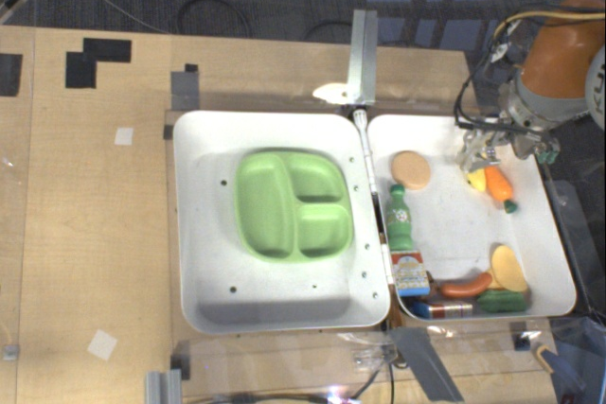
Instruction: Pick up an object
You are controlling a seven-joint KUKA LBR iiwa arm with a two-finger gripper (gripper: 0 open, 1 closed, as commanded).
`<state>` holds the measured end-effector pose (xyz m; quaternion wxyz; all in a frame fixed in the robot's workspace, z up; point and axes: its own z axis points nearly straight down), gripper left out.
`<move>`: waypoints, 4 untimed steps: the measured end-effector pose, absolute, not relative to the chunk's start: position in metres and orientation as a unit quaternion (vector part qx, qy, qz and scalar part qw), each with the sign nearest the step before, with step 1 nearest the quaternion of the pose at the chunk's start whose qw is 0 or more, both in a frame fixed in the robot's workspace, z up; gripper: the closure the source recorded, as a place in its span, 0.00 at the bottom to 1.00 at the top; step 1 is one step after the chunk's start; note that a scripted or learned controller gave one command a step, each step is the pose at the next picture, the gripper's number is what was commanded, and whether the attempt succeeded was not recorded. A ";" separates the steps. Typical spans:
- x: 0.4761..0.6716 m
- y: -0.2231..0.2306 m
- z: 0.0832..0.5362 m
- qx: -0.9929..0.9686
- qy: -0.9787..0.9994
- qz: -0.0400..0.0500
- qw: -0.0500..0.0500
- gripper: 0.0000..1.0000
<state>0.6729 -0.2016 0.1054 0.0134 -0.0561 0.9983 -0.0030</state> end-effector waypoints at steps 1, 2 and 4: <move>0.672 -0.201 0.104 -0.056 0.998 -0.002 0.011 0.00; 0.667 -0.204 0.089 -0.031 0.999 -0.001 0.006 0.00; 0.670 -0.203 0.104 -0.033 0.999 -0.002 0.012 0.00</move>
